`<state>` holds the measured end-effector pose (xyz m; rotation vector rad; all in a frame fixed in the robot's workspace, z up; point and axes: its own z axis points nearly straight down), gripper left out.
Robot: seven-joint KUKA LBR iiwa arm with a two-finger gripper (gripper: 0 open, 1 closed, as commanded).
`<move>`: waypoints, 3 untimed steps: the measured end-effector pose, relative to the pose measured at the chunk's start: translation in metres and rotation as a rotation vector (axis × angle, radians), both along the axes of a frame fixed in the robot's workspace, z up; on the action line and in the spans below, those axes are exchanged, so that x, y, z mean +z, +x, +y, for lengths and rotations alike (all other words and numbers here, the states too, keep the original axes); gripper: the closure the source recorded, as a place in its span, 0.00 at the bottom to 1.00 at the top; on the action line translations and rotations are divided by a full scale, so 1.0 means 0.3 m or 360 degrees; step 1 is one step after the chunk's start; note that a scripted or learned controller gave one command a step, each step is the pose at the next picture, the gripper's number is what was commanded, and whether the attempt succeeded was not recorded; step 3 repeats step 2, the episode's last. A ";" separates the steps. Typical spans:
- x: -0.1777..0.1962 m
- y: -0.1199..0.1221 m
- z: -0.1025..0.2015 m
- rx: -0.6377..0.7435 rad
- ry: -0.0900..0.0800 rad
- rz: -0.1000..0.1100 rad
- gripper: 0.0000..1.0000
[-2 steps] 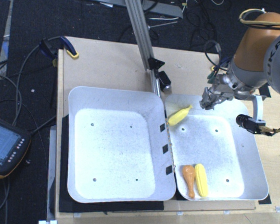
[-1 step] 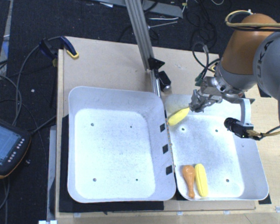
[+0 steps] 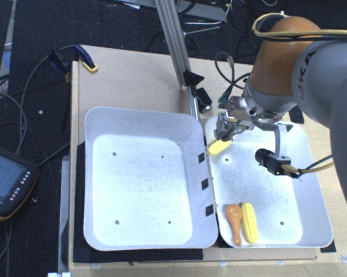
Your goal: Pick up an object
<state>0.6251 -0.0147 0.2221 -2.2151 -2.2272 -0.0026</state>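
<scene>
A small yellow banana-shaped object (image 3: 219, 147) lies at the upper left of the right bin (image 3: 289, 192), close to the wall between the two bins. My gripper (image 3: 224, 134) hangs directly over its upper end, so close that contact cannot be judged. At the right bin's front, an orange drumstick-shaped piece (image 3: 234, 221) and a yellow corn cob (image 3: 250, 222) lie side by side, far from the gripper.
The left bin (image 3: 140, 180) stands beside the right one. A slanted metal rail (image 3: 177, 36) runs down to the bins' shared back corner. A black fitting with a cable (image 3: 272, 161) hangs off the wrist over the right bin.
</scene>
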 end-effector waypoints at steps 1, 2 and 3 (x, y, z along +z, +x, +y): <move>0.011 -0.018 0.144 -0.0002 -0.0001 0.0001 1.00; -0.007 -0.053 0.335 -0.0001 0.0000 0.0002 1.00; -0.007 -0.053 0.335 -0.0001 0.0000 0.0002 1.00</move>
